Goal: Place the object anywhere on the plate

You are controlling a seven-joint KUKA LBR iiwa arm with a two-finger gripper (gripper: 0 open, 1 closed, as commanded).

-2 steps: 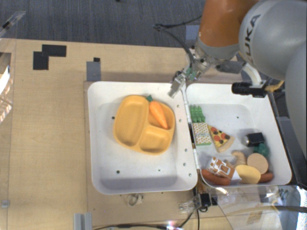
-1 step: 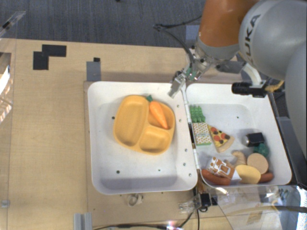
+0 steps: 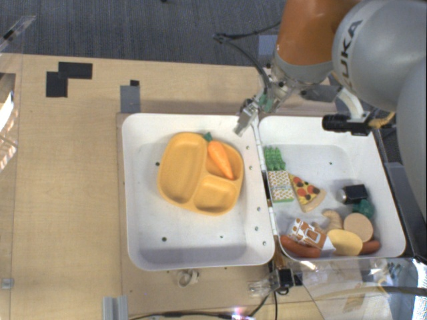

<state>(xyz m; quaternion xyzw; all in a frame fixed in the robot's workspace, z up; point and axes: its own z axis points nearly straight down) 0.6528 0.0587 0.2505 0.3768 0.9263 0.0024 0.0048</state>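
Grey arm with orange band reaches in from the right, its small metal two-finger gripper (image 3: pixel 245 121) hanging at the far rim between the two bins. Jaws look drawn together with nothing between them, though they are small here. Below the jaws and to their left, the orange plastic toy carrot with green top (image 3: pixel 219 158) lies in the upper right compartment of the yellow three-compartment plastic plate (image 3: pixel 180 172), well apart from the fingertips. Plate sits in the left shallow white bin (image 3: pixel 140 199). Right of the jaws, the right shallow white bin (image 3: pixel 373 153) holds the rest: green studded toy block (image 3: pixel 273 158) nearest below the jaws, patterned square cracker piece (image 3: pixel 280 187) beside a toy pizza slice (image 3: pixel 307 193), small black block (image 3: pixel 355 193), green round piece (image 3: pixel 365 208), tan round disc (image 3: pixel 358 227), yellow oval toy (image 3: pixel 345 242), red-brown toy sausage (image 3: pixel 300 248) under a waffle-like square piece (image 3: pixel 307 232).
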